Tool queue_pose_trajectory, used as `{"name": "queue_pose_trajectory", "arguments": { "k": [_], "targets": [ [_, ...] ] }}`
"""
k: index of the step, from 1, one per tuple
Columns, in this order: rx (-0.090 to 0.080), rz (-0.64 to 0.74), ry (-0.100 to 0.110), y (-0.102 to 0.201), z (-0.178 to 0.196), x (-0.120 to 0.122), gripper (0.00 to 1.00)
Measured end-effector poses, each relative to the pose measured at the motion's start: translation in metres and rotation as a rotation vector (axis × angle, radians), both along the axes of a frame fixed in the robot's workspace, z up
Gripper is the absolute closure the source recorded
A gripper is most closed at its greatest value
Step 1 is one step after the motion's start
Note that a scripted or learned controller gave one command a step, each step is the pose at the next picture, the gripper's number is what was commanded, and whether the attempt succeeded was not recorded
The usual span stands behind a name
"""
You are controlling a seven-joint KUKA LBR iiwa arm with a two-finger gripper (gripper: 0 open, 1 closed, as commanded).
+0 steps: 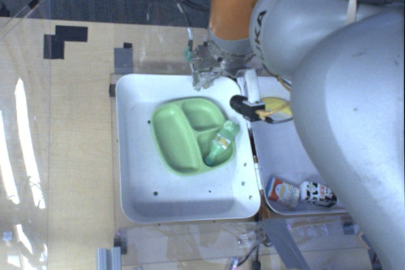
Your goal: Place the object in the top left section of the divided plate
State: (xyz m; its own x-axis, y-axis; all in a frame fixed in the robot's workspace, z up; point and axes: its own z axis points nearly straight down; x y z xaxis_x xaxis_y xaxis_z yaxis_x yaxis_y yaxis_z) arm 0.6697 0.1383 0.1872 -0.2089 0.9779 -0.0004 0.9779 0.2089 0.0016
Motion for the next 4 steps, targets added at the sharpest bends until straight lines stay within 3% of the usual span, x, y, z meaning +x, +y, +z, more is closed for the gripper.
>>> {"name": "queue_pose_trajectory", "arguments": {
  "k": [1,2,3,4],
  "targets": [
    [0.000,0.001,0.000,0.000,0.000,0.000,0.00],
    [0.000,-0.080,0.003,-0.014,-0.054,-0.037,0.00],
    [0.000,0.106,-0.001,0.003,-0.059,-0.004,0.00],
    [0.001,0.092,-0.003,0.000,0.030,0.001,0.00]
  ]
}}
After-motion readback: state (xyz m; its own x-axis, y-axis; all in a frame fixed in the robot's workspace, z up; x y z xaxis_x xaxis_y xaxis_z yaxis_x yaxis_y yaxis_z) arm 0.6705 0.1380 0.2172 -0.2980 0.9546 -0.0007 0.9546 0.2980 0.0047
